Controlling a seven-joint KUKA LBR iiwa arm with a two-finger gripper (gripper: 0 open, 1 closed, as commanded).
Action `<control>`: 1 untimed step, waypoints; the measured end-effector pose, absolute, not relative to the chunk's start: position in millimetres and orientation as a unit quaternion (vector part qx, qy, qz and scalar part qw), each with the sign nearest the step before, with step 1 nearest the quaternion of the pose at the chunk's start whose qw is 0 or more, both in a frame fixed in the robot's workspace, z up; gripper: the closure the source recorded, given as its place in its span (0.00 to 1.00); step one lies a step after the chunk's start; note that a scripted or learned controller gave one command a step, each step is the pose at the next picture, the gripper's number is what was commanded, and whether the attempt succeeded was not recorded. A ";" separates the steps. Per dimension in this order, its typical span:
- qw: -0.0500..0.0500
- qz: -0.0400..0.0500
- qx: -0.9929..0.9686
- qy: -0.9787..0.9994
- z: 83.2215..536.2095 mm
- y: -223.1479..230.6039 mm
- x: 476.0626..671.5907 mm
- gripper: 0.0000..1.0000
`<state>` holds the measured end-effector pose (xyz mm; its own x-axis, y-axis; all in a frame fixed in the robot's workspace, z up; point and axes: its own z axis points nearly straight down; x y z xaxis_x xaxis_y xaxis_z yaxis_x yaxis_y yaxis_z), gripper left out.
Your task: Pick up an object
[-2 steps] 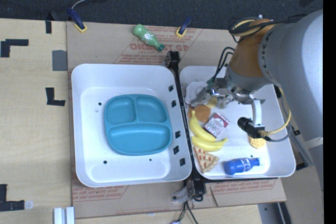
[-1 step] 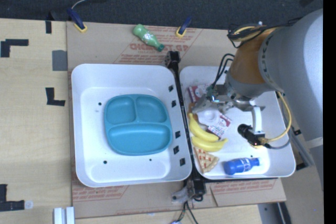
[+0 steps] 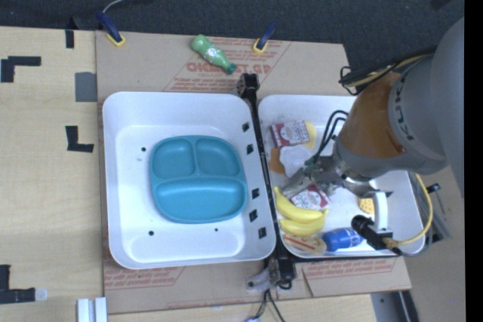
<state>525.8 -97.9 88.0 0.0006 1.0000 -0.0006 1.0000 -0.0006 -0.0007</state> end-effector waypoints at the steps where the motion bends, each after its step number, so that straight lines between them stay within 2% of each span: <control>1: -0.002 -0.001 -0.707 -0.707 86.5 -94.7 585.0 0.00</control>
<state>585.0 -94.7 86.5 -0.0010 1.0000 -0.0008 1.0000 0.0010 0.0050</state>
